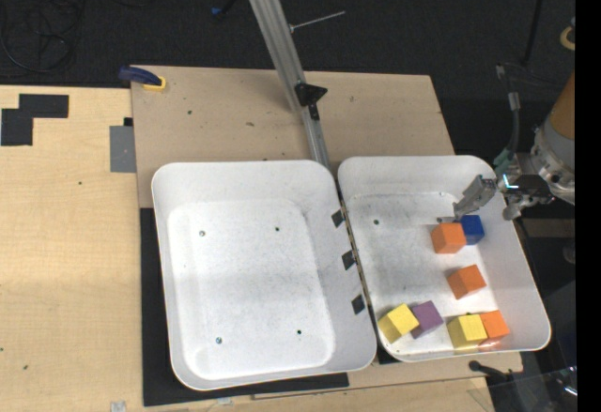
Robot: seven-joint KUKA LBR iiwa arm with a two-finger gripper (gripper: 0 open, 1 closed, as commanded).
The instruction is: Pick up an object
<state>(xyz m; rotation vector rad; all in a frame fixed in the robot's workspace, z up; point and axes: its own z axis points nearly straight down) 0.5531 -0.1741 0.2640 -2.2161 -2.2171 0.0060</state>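
Camera view looks down at a slant on a pale wooden bench [282, 114] carrying two shallow white plastic bins side by side. Largest of these is the left bin [246, 274], its speckled floor bare apart from a few small dark dots. Touching it along a seam with three small black clips is the slightly smaller right bin [404, 213], which holds all the blocks. A long ribbed aluminium rail [279, 44] slants from the top of the picture down to the point where the two bins meet at the back. At the right edge the grey arm reaches in, and its two-finger gripper [474, 194] sits low over the back right part of the right bin; one grey finger [470, 196] shows clearly, angled down toward the blocks, but I cannot tell how far the jaws are parted, and nothing is seen between them. Just below the fingertip an orange cube [449, 237] and a blue cube [472, 228] touch each other, the blue one on the right and partly hidden behind the orange. A second orange cube [466, 281] lies apart from them, nearer the front. Along the front wall sit a yellow cube [400, 321] touching a purple cube [426, 316], and to their right another yellow cube [466, 330] touching a third orange cube [494, 325]. A small blue and yellow clamp [143, 77] rests at the bench's far left corner.
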